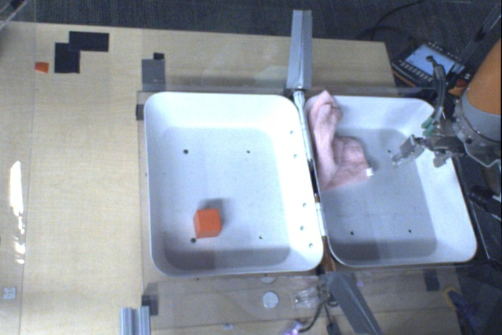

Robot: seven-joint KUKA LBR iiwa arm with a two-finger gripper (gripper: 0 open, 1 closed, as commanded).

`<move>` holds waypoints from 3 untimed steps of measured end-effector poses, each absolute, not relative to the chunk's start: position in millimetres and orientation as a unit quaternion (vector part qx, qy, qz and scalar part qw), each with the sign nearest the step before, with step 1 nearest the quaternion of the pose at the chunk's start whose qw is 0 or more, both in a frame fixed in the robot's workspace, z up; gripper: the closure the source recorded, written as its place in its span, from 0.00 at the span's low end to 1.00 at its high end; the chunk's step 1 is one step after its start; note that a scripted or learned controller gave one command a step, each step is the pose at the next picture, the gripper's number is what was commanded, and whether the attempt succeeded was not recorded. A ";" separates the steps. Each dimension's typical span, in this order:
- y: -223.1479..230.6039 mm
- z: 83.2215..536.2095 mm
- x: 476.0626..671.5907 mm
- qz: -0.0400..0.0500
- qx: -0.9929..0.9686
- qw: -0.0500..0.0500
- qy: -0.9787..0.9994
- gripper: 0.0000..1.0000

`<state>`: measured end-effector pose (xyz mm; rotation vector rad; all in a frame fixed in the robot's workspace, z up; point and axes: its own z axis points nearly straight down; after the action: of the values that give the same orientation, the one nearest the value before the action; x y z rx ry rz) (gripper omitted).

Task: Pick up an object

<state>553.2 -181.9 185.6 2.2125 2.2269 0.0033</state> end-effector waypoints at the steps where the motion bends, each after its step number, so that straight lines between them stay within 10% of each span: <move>1: -127.8 94.8 577.7 0.002 0.655 0.003 0.756 0.00; 2: -90.5 91.1 631.2 0.003 0.592 0.007 0.806 0.00; 3: -90.5 91.0 631.1 0.003 0.592 0.007 0.806 0.00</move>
<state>631.1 -90.5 91.0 1.8529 2.5209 0.0103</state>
